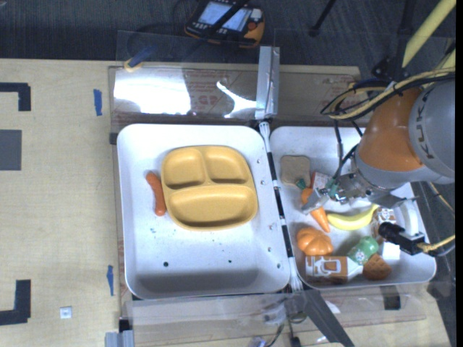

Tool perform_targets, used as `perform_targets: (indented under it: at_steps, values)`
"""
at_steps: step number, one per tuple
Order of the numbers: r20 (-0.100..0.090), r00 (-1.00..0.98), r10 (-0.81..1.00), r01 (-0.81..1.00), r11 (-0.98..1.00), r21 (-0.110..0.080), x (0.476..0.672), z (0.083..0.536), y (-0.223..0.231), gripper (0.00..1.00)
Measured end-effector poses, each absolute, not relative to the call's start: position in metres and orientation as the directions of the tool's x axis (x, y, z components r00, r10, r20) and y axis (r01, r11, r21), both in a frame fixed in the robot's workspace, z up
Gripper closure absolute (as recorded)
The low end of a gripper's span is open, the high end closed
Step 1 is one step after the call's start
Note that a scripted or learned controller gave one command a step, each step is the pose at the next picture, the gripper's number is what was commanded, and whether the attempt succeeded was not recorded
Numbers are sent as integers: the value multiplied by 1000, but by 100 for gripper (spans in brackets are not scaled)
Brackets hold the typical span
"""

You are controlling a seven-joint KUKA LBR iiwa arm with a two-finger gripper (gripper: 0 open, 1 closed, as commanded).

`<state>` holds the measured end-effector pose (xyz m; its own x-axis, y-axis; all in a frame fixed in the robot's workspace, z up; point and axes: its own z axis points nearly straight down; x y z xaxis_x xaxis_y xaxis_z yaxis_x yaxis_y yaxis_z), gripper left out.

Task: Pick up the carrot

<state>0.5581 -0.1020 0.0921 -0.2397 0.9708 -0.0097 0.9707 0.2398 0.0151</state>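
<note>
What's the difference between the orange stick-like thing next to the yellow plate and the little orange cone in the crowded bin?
The sausage-shaped piece lies in the left bin against the yellow divided plate; the carrot lies in the right bin among other toy foods. The sausage-shaped piece is long, with rounded ends, and darker reddish-orange; the carrot is shorter, tapers to a point, and is brighter orange. The sausage-shaped piece sits far from the gripper; the carrot lies just beside it. Both lie flat.
</note>
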Motion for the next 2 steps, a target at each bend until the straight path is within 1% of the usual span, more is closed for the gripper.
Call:
perform_targets:
  at_steps: [1, 2]
  values:
    - [-14, -236, 972, 972, 236, 19, 559, 103, -104, 100]
    - [-1, -255, 967, 967, 255, 1, 537, 219, -105, 100]
